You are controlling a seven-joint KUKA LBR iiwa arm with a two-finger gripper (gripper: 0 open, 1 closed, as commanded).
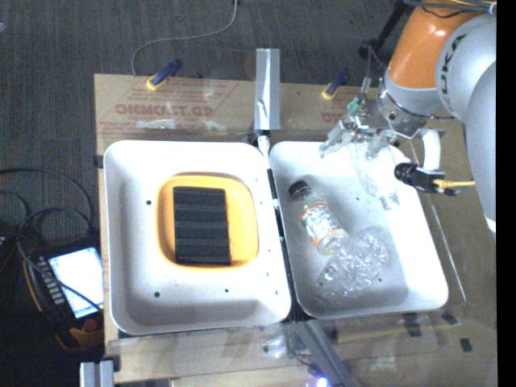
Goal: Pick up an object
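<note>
My gripper (355,139) hangs over the far edge of the right bin (419,240), below the orange wrist band. Its fingers look spread and nothing sits between them. In that bin lies a clear plastic bottle (320,221) with a black cap and an orange label, slanting from far left to near right. A crumpled clear plastic piece (356,266) rests just beyond the bottle's base, toward the front. Another clear piece (379,182) lies near the far right wall, close under the gripper. In the left bin (129,240) rests a yellow block with a black ribbed top (204,222).
A metal divider post (267,91) stands at the back between the bins. Blue-handled clamps (164,72) hold the cardboard backing. A black and yellow fitting (419,176) sticks out at the right bin's rim. Cables and a lit tablet (68,276) lie on the floor at left.
</note>
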